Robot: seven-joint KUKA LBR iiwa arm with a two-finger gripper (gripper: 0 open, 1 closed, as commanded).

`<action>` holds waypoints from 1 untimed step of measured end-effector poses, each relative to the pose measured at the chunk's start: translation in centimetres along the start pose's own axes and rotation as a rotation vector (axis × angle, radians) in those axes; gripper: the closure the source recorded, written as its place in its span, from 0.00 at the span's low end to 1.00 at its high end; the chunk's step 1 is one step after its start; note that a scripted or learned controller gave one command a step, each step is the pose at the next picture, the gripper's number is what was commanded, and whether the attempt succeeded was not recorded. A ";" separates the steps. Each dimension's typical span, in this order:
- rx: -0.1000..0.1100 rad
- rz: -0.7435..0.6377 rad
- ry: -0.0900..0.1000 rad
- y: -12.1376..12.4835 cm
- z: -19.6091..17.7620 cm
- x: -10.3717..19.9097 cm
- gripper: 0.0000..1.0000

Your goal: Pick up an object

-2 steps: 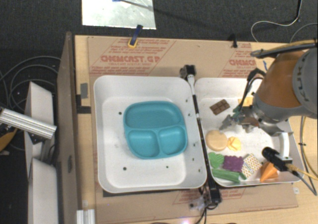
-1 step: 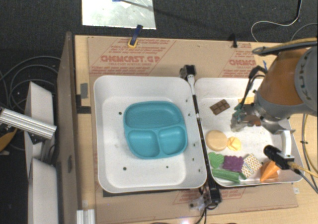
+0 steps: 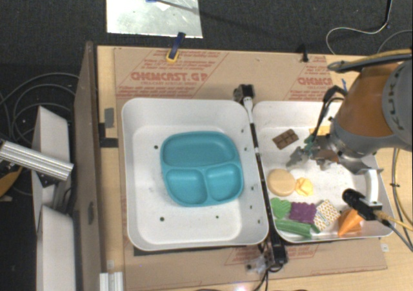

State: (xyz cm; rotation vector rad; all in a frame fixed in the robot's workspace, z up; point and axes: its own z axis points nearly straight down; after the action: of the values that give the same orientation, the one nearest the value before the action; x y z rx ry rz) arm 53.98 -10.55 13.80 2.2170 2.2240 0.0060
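The right bin (image 3: 271, 112) holds several small things. A brown chocolate bar (image 3: 285, 138) lies near its back left. A round beige cookie (image 3: 281, 182) and a small yellow piece (image 3: 303, 186) sit mid-bin. Along the front edge lie a green piece (image 3: 284, 209), a purple piece (image 3: 301, 211), a checkered waffle (image 3: 325, 214) and an orange wedge (image 3: 350, 222). My gripper (image 3: 310, 154) hangs low over the bin's middle, just right of the chocolate bar and behind the cookie and yellow piece. Nothing visibly sits in it.
The left bin (image 3: 139, 148) carries a blue divided plate (image 3: 201, 167). A black divider strip (image 3: 253, 148) runs between the bins. The arm's orange wrist (image 3: 364, 106) overhangs the right bin's far right side. Cardboard (image 3: 193, 70) lies behind the bins.
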 end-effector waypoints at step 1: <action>-0.001 -0.004 -0.001 7.1 5.6 0.6 0.00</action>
State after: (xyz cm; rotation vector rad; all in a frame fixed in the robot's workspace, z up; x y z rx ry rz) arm 61.10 -9.96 8.21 2.2108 2.2273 0.0058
